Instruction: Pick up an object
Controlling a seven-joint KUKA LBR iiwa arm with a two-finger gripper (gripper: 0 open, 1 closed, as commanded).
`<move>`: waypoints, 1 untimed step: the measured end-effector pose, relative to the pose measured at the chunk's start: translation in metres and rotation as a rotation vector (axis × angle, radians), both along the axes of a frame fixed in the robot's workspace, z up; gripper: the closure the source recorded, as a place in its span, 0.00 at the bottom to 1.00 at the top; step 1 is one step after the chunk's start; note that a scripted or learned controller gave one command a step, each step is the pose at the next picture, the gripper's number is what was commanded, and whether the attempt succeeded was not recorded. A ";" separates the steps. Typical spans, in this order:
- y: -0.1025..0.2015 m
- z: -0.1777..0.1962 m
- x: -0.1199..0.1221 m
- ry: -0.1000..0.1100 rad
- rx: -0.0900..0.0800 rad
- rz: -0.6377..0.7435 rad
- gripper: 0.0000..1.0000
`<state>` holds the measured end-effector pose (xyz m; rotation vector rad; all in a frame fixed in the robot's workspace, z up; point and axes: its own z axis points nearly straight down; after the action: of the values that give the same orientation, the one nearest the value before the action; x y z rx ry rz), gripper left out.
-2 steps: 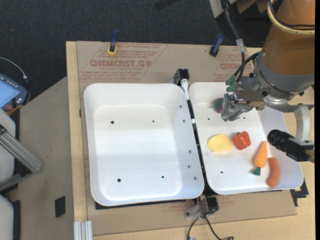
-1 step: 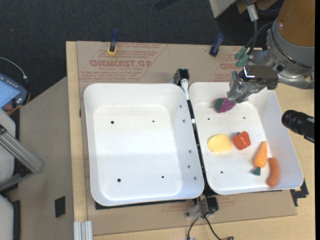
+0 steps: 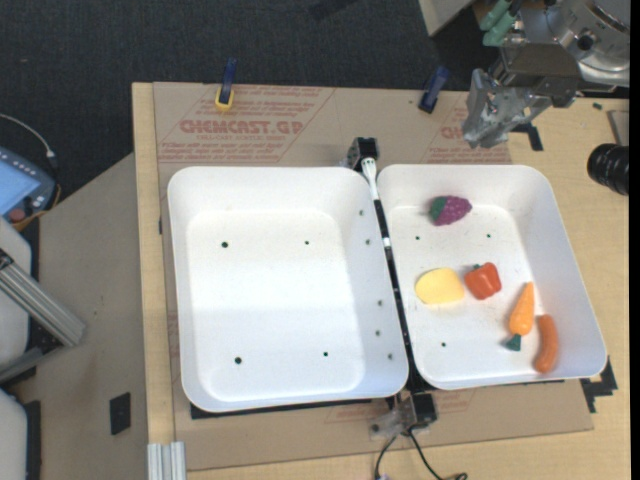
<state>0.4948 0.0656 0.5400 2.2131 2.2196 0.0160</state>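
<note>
1. I count five toys in the right bin (image 3: 560,230): a purple grape bunch (image 3: 450,209), a yellow lemon (image 3: 439,287), a red pepper (image 3: 483,280), an orange carrot (image 3: 521,311) and a sausage (image 3: 545,343). The left bin (image 3: 200,208) is beside it.
2. Two bins sit on a cardboard sheet (image 3: 300,118) on the tabletop; dark carpet (image 3: 120,28) lies at the top.
3. My pincer (image 3: 487,133) hangs at upper right, above the bin's far rim, holding nothing; whether it is released or clenched, I cannot tell.

cardboard sheet (image 3: 300,113) — under bins | yellow-blue clamp (image 3: 227,88) | blue clamp (image 3: 434,88)
</note>
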 end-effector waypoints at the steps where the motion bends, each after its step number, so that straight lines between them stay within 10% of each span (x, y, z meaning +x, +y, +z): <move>1: 0.029 -0.006 0.032 0.009 -0.002 0.000 1.00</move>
<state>0.5268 0.0941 0.5343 2.2170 2.2231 0.0039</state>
